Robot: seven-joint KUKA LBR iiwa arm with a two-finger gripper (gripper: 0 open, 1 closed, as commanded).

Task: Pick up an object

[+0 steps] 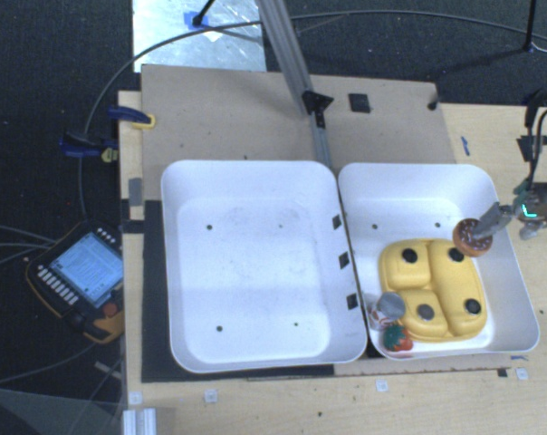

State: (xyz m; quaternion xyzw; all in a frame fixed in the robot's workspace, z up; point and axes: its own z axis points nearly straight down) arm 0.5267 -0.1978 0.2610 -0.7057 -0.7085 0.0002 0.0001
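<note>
The right bin [418, 188] holds a big yellow plastic piece [434, 287] with dark round spots, lying in its near half. At that piece's left corner rest a small grey round item [388, 305] and a small red and green item [396, 337]. A brown ring-shaped object [474, 236] sits at the yellow piece's upper right corner, right at the tip of my gripper [491, 221]. The gripper reaches in low from the right over the bin's right rim. Whether the ring is gripped or merely touched is unclear.
The left bin [251, 261] stands beside the right one, sharing a middle rim. A slanted metal pole [292, 53] rises behind the bins. A handheld pendant [81, 275] lies off the bench to the left. Cables hang at the right edge.
</note>
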